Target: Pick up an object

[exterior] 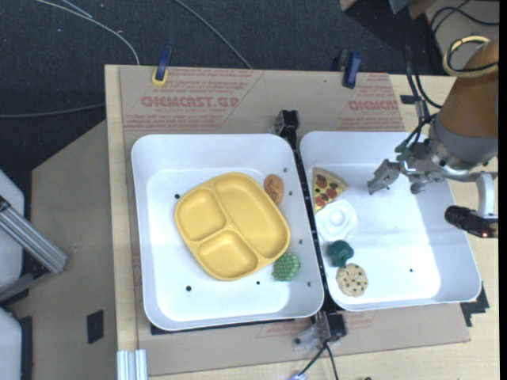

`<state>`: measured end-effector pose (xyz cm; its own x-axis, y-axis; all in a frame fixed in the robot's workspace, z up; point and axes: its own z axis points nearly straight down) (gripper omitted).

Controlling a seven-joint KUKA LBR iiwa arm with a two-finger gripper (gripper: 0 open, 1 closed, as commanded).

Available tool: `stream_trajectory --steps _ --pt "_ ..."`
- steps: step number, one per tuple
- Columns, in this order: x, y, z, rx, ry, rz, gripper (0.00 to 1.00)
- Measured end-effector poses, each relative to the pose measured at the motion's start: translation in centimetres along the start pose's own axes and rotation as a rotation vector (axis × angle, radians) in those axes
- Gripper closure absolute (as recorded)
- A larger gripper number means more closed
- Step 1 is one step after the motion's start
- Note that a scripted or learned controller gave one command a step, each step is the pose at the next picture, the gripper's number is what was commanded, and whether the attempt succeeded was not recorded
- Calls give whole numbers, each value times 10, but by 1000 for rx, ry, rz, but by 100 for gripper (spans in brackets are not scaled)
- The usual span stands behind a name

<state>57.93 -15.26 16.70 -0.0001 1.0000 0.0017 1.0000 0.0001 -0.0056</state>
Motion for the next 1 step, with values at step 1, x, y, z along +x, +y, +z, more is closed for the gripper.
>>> stream_trajectory --steps 1 --pt "7 -1 61 0 0 0 0"
